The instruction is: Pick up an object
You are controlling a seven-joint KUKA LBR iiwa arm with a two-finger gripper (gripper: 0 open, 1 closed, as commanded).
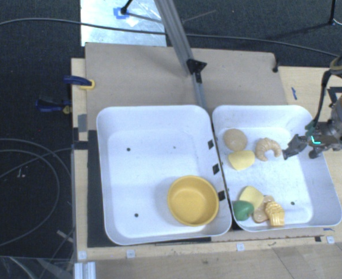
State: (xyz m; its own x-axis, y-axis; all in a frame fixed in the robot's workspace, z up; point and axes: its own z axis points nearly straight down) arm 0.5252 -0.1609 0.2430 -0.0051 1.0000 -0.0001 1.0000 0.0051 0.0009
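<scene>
The gripper [294,148] hangs over the right bin [316,208], near its right wall, its dark fingertip pointing left at the croissant [267,147]; whether its jaws are apart or closed cannot be told, and nothing shows between them. The croissant is a tan, curled, ridged crescent, lying just beside the fingertip in the bin's upper half, right of a round beige bun [235,138] and a pale yellow piece [241,160].
</scene>
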